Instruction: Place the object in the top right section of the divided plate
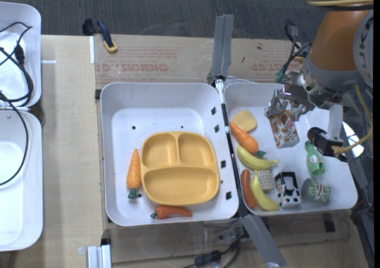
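Gripper (278, 105) of the grey KUKA arm (338, 41) hung over the upper part of the right bin (350, 192), its metal fingers pointing down and to camera left; whether they stood apart or together could not be told from the camera view. Just below and to the right of the fingertips a small red-and-white carton (284, 129) lay tilted on the bin floor, close to them, though contact could not be made out. Left of the gripper lay a pale yellow bread-like piece (244, 121), with an orange carrot (244, 137) slanting beneath it. Farther below sat two bananas (255, 159) (262, 194), a red sausage-shaped piece (247, 188), a black-and-white carton (288, 189), a green bottle (314, 158) and a green-and-red can (316, 191). Well to the left of the gripper, in the left bin (116, 97), the yellow divided plate (179, 167) rested flat, its top right section (196, 151) bare. A second carrot (134, 170) stood just beside the plate's left edge, and a third (173, 211) lay along its lower rim.
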Available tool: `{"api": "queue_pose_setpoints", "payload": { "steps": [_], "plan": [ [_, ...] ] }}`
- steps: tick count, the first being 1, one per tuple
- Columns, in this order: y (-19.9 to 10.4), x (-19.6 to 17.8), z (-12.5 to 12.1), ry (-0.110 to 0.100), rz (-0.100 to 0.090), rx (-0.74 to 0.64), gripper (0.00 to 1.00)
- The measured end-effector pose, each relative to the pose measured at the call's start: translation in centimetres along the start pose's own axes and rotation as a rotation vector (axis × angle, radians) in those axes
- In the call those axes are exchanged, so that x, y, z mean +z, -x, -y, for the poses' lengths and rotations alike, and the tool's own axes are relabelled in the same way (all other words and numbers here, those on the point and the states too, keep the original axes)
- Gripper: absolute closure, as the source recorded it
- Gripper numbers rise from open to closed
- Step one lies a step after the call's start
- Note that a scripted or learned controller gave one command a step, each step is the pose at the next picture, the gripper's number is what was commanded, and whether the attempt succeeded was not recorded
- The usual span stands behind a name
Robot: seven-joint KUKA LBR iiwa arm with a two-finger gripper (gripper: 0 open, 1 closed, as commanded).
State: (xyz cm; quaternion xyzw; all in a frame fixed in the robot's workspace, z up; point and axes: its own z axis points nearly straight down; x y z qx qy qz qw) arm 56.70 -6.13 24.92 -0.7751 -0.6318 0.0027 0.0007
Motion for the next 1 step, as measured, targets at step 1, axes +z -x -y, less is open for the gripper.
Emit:
{"api": "queue_pose_setpoints", "payload": {
  "steps": [1],
  "plan": [
    [-6.40, 5.95, 1.57, -0.001, -0.001, 0.039, 1.00]
  ]
}}
